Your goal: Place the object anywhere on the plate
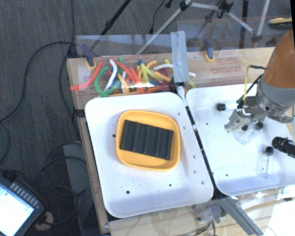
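The yellow plate [123,153] sat in the left bin [108,197] with a dark ridged block [146,139] already on it. The gripper [245,125] hung low over the right bin [221,175], near a small clear item [264,165]. Nothing showed between its parts, so the carry to the plate seemingly remained.
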Robot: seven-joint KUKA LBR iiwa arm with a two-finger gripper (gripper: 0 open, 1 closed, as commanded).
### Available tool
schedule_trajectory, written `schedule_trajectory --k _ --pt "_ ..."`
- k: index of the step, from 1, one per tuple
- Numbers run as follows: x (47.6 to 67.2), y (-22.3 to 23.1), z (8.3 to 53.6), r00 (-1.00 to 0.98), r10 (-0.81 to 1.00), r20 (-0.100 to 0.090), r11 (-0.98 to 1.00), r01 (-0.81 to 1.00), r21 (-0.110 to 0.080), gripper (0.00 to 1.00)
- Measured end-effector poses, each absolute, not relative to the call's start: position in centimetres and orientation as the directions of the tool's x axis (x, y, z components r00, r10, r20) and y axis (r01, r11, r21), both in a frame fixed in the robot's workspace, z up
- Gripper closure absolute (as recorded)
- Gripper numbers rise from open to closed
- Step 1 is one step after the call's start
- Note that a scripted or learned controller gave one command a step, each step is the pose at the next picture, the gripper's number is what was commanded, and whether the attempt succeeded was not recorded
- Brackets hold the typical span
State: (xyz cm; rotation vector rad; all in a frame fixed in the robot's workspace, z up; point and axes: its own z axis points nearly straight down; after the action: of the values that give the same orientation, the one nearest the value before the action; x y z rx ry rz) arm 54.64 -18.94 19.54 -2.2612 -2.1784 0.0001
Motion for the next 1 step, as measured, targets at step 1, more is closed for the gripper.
schedule_trajectory --k 1 --pt "57.34 -12.31 18.16 -0.073 0.997 0.0 0.073 0.997 -0.003 1.0"
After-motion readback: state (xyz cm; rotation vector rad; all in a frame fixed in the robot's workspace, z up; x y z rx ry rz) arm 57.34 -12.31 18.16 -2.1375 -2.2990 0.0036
